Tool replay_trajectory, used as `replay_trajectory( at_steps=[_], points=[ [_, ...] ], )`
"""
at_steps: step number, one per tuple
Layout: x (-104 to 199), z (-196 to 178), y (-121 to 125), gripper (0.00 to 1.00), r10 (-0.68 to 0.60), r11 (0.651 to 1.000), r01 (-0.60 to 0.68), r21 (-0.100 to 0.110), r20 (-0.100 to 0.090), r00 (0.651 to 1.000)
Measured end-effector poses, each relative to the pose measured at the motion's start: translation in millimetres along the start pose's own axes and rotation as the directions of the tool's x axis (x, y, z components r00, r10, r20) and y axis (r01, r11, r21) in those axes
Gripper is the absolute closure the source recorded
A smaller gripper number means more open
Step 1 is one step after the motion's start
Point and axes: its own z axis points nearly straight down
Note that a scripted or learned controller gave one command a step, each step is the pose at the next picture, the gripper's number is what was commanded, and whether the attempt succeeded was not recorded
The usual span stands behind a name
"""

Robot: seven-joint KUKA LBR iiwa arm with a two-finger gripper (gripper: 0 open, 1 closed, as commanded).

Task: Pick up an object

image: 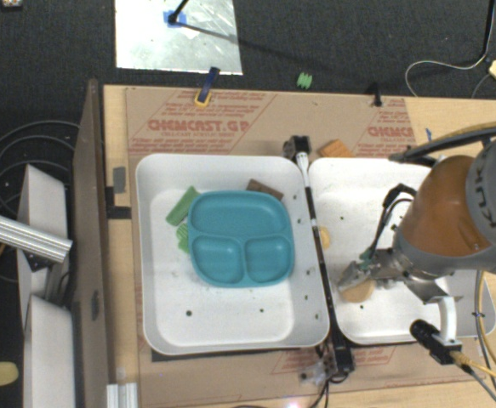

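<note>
- Two shallow white bins sit side by side on a bench (pixel 230 117) covered with brown cardboard printed in red lettering, seen from above at a slant.
- The left bin (pixel 158 313) holds a blue divided tray (pixel 239 236) with three compartments, lying flat near the bin's middle.
- A green object (pixel 180 206) pokes out from under the blue tray's upper left edge, and a dark brown object (pixel 265 189) shows just past its upper right edge.
- The right bin (pixel 350 181) has the robot arm (pixel 452 211) reaching into it from the right; the arm is grey with an orange band above the wrist and covers much of that bin.
- The end effector (pixel 356 274) points left and sits low over the right bin's left half, close to the wall between the bins.
- A small tan object (pixel 356 291) lies on the right bin's floor directly below the end effector, touching or just beside its tip; whether it sits between the fingers cannot be told, nor whether the fingers are wide or narrow.
- A small yellowish piece (pixel 323 240) rests near the dividing wall, above and left of the end effector.
- An orange-tan block (pixel 336 150) lies on the cardboard just beyond the right bin's upper left corner.
- Behind the bench, a shiny silver sheet (pixel 178 24) lies on the dark floor.
</note>
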Motion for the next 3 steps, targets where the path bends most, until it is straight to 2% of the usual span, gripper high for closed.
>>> replay_trajectory(
  at_steps=[1, 2, 3],
  points=[
    [-56, -86, 96, 0.00, 0.002, 1.000, -0.002, -0.026, 0.011, 1.000],
    [-7, -25, 48, 0.00, 0.000, 1.000, 0.000, -0.003, 0.001, 1.000],
    [-2, 14, 18, 0.00, 0.008, 1.000, -0.007, -0.011, 0.004, 1.000]
  ],
)
